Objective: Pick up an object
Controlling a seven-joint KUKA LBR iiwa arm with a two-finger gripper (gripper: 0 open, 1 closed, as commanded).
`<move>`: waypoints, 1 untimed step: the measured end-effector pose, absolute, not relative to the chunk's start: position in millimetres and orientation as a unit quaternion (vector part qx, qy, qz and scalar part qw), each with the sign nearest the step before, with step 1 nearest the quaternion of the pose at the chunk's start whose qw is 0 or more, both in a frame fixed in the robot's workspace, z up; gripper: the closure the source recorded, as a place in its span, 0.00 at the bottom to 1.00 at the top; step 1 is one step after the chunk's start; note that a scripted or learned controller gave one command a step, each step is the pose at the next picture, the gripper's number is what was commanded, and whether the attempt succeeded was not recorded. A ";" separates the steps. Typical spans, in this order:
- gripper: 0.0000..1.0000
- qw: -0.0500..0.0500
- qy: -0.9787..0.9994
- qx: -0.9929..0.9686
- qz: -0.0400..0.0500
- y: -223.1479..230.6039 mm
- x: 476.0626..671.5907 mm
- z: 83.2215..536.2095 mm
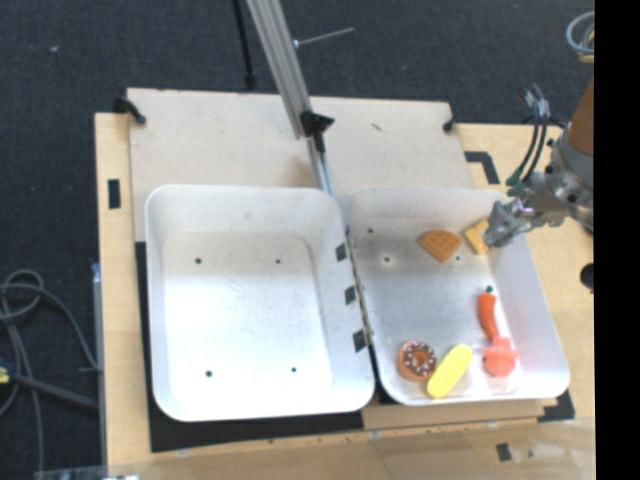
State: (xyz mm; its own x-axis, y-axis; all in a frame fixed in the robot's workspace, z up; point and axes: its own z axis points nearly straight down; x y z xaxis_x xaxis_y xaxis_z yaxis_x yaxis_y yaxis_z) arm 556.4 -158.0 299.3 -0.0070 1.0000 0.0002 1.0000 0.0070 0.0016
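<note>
1. The gripper (497, 230) hangs at the right bin's (400, 218) far right rim; whether its fingers are spread or closed, I cannot tell.
2. Just beside it lies a small yellow block (477, 236), probably light and stiff; take its flat sides.
3. Left of that, a waffle-like toy (439, 244): thin, awkward edges.

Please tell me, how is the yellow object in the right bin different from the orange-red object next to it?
The yellow object is a plain, rounded oblong; the orange-red object is longer and thinner, with a wider end toward the front. The yellow one lies slanted and touches the brown round piece; the orange-red one lies almost straight front to back, beside the bin's right wall. Both rest flat near the front of the right bin.
</note>
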 end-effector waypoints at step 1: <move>1.00 -0.001 0.709 0.705 0.000 -108.8 574.8 279.7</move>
